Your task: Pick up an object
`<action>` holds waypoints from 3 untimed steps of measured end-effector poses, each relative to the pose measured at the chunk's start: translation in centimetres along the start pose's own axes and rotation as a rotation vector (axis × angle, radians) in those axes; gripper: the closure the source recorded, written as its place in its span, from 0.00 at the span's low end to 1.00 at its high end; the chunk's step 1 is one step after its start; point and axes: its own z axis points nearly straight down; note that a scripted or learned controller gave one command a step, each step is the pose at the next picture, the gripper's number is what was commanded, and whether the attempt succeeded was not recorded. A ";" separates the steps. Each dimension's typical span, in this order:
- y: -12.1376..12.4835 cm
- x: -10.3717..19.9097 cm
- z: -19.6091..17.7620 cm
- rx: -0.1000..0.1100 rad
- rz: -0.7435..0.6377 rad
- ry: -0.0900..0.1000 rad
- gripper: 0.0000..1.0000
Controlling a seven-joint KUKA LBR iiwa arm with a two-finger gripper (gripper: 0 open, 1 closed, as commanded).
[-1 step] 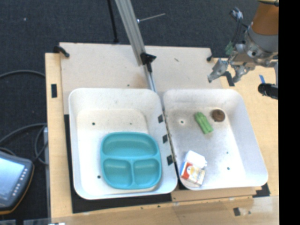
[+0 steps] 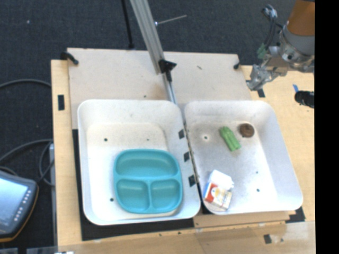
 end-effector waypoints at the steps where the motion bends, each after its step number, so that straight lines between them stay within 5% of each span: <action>1: 0.1 -0.1 -1.1 -0.002 -0.004 -0.003 1.00; 2: 0.1 -0.1 -2.2 -0.005 -0.008 -0.007 1.00; 3: -12.4 -1.0 0.6 0.005 0.018 0.005 1.00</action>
